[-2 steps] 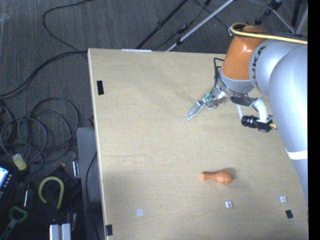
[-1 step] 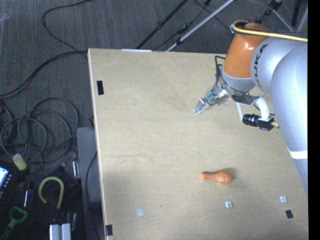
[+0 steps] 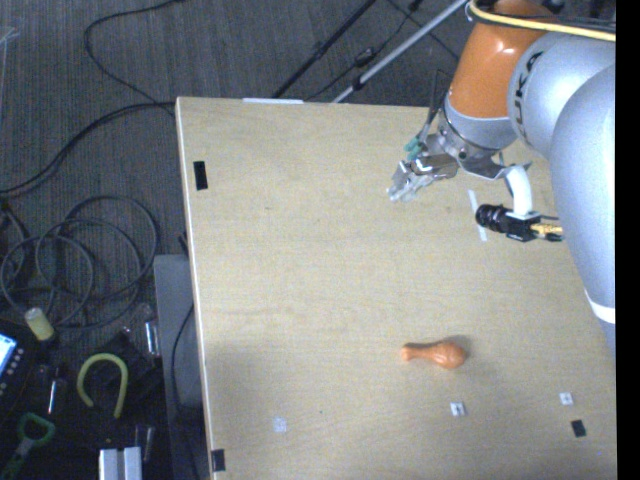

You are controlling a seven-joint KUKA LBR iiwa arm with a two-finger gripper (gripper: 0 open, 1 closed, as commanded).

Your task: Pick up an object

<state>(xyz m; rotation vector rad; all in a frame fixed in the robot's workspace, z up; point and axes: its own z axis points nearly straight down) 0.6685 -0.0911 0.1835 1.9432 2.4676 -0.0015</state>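
A small orange object (image 3: 436, 353), shaped like a drumstick with a thin end pointing left, lies on the tan bench top (image 3: 300, 288) toward the lower right. My gripper (image 3: 404, 186) hangs over the upper right part of the bench, well above and slightly left of the orange object in the view, apart from it. Nothing shows in the gripper. The grey arm with its orange band (image 3: 492, 58) comes in from the upper right.
A black and yellow fitting (image 3: 515, 223) sticks out under the wrist. Small square markers (image 3: 457, 408) dot the bench's lower part, and a black tag (image 3: 201, 175) sits by its left edge. Cables (image 3: 80, 258) and a green hook (image 3: 100, 376) lie on the floor at left.
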